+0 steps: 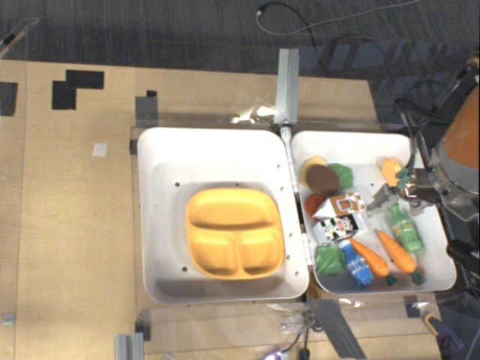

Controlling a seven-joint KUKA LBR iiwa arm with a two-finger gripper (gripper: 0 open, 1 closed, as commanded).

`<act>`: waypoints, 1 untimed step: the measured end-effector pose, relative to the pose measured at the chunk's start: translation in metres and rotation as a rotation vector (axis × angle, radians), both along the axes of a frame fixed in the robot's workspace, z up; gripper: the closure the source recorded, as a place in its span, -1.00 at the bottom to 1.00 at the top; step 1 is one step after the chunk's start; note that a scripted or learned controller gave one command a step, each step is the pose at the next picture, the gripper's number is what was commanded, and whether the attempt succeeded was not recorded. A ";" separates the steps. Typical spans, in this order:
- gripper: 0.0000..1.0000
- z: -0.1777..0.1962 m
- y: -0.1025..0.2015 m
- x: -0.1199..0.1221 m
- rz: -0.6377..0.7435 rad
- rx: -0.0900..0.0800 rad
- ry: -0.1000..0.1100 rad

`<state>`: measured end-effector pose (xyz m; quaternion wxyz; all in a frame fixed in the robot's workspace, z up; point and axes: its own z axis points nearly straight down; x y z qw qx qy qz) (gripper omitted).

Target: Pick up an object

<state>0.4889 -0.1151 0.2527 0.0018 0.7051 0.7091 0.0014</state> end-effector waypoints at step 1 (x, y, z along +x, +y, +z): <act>-1.00 -0.114 0.024 -0.001 -0.015 0.001 0.002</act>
